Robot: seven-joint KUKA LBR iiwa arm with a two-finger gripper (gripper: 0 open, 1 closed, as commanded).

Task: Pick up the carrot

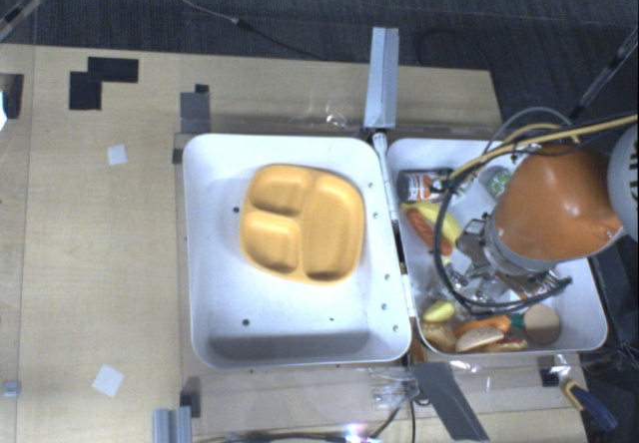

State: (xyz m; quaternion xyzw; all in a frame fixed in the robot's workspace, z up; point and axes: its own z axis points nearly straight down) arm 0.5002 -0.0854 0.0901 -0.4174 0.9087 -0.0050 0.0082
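The arm's gripper [496, 293] is reaching down into the right bin [597, 326] at lower right of the frame, just above the carrot [486, 323] lying among toy food near the bin's bottom edge, the pick apparently not yet made.

A sectioned tray [303, 222] lies in the left bin [215, 231]; food clutter fills the right bin [597, 316].

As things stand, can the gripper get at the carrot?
Probably yes. The gripper is low in the right bin, right by the carrot, which lies near the front wall. Other food crowds both sides of the carrot, so a clean grasp looks uncertain.
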